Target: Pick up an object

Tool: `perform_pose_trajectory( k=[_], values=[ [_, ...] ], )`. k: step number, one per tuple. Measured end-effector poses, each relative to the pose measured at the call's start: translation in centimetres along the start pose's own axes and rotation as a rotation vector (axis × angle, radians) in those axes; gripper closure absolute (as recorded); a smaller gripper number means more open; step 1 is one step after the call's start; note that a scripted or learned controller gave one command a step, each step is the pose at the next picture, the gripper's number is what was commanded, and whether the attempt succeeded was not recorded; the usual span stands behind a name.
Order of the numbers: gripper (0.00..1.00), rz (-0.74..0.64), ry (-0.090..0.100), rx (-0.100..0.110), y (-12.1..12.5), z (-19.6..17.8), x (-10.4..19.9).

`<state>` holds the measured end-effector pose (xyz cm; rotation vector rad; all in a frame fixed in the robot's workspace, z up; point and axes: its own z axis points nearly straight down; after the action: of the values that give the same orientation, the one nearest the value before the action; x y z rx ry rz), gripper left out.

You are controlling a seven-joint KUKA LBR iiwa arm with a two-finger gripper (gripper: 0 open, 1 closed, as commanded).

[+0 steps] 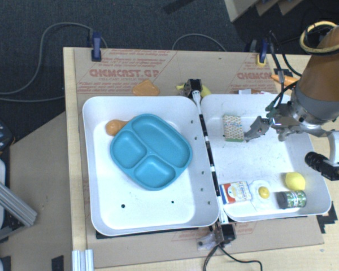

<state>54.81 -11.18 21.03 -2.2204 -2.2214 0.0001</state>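
The two-finger gripper (259, 129) is seen low over the right white bin (243, 168), just beside a small checked green-and-white packet (233, 127) near the bin's far edge; whether it is open or closed cannot be told. Along the near edge are found a red-and-white carton (235, 192), a yellow lemon (295, 180) and a green-labelled jar (290, 199); their labels cannot be read. A blue divided plastic tray (151, 151) lies in the left white bin (152, 213). "CHEMCAST" is printed in red on the brown board (124, 72).

Dark carpet floor (130, 10) all around, thin cables (51, 33) trailing across it, and the wooden bench (158, 66) clipped with blue clamps (95, 45).
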Motion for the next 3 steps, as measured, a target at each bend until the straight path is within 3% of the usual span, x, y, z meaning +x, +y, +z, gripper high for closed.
perform_pose_trajectory(
  k=[1,2,3],
  values=[
    [0.00,0.005,-0.004,-0.001,5.7,13.2,-8.4],
    [0.00,0.003,0.009,0.006,-3.5,12.5,-10.9],
    [0.00,-0.002,0.007,0.001,-6.9,12.6,-10.8]
  ],
)
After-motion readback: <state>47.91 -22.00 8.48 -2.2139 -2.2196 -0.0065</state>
